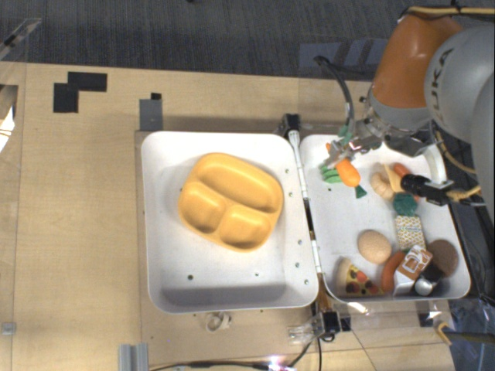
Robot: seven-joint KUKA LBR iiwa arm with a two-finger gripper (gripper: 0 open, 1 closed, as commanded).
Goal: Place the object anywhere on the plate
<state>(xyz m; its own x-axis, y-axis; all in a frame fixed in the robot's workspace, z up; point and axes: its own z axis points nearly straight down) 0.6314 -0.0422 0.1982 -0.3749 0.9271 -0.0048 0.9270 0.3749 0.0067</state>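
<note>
Two shallow white bins are seen side by side on a wooden bench (69,230), with the yellow divided plate (230,199) taken here as the landmark. The left bin (166,284) is occupied by that plate, which is set slightly toward the bin's far side. The grey arm (445,60), banded in orange, is reached in from the right of the plate and hung over the far end of the right bin (332,230). The gripper (346,147) is poised right of the plate, just above a toy carrot (346,173) with green leaves; whether its fingers are apart or together cannot be told, and the carrot is not shown to be clasped. Farther right of the plate, other toy foods are scattered: a tan bun (375,246), a brown round piece (442,253), a checkered block (408,228) and a small pizza slice (355,278)
</note>
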